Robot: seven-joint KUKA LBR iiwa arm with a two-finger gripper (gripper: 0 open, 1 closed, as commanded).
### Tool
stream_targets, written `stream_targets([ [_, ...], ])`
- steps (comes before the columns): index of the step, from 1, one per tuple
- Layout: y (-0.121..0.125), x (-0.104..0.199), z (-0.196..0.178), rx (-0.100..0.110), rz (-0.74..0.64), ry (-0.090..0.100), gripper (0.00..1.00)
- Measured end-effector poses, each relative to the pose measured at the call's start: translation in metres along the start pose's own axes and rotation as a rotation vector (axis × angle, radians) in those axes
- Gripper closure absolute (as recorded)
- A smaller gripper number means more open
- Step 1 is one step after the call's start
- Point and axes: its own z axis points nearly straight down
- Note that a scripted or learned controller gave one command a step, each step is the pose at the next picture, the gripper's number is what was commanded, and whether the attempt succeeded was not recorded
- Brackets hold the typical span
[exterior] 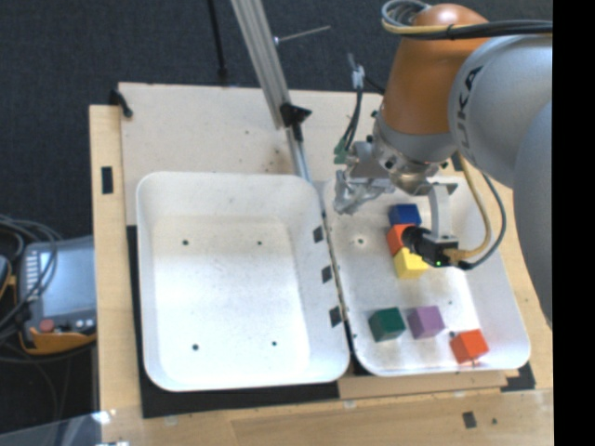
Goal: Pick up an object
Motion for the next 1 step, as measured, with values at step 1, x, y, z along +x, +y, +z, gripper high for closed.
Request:
stream_targets([
  [1, 0.0142, 0.0530, 0.0218, 0.001, 0.001, 0.000, 1.00],
])
